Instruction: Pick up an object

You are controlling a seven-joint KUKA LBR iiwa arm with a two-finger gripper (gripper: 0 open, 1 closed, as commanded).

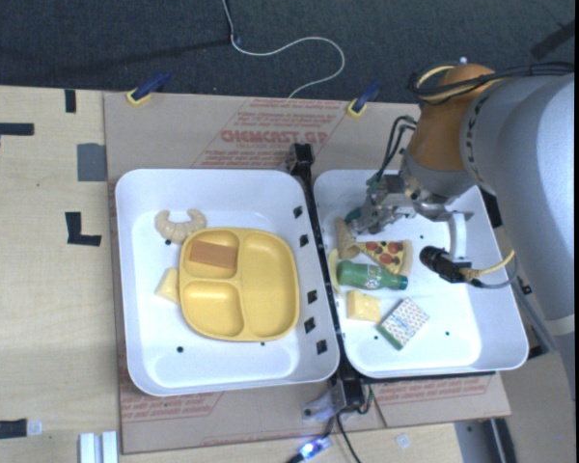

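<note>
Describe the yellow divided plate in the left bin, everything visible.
The yellow divided plate looks like moulded plastic, a rounded square with three compartments. It lies flat, right side up, slightly rotated, near the middle of the left bin. The upper-left compartment holds a flat brown slab; the other two look bare. A pale yellow wedge touches its left edge, and a tan croissant-shaped toy sits at its upper-left corner, apparently touching.

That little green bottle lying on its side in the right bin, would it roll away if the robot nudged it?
Probably. The small green bottle lies on its side and looks round, so a sideways push could roll it. The pizza-slice toy and pale yellow wedge close beside it might stop it. It looks like light plastic.
</note>
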